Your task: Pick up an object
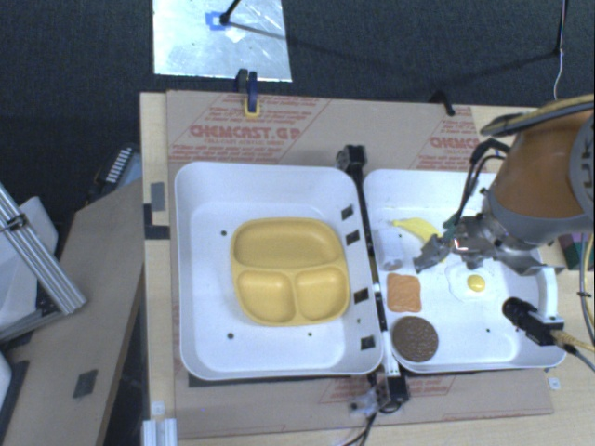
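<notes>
In the right bin [502,347] lie a yellow banana piece [414,228], an orange-brown toast square [403,293], a dark brown round patty [415,338] and a fried egg [470,284]. My gripper [435,252] hangs low over the bin's middle, just right of and below the banana and above the toast. Its fingers point left; nothing shows between them, and their spacing is too small to judge.
The left bin [195,277] holds a yellow three-compartment tray [286,269]. A black divider strip [364,258] with clips runs between the bins. The arm's orange band [548,161] looms over the right bin's far right side.
</notes>
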Available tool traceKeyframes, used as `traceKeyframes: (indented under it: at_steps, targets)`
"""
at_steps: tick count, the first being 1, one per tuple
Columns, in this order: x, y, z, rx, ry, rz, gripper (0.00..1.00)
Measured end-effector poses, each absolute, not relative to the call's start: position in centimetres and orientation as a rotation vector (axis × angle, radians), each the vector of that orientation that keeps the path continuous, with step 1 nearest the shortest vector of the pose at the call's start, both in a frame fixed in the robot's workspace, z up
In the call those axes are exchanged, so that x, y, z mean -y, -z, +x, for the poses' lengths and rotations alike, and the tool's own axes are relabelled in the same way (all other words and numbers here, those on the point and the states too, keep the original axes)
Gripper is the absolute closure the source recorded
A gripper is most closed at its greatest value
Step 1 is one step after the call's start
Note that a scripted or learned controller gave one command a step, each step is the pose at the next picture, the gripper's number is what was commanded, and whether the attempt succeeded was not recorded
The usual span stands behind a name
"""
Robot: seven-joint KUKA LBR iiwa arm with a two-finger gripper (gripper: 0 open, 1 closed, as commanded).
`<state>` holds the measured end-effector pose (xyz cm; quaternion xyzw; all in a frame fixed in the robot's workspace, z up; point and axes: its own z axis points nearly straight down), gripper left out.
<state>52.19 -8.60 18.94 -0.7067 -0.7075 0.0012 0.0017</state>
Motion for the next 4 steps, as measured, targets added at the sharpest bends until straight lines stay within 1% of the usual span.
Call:
traceKeyframes:
  at_steps: [1, 2, 3, 4]
  targets:
    - [8.3, -12.8, 52.6, 2.219, -0.004, -2.217, 0.0]
    - [8.3, -8.4, 52.7, 2.221, 0.002, -2.222, 0.0]
    - [8.4, -9.8, 53.0, 2.228, 0.011, -2.226, 1.0]
    - [8.3, -16.1, 53.7, 2.23, 0.007, -2.221, 1.0]
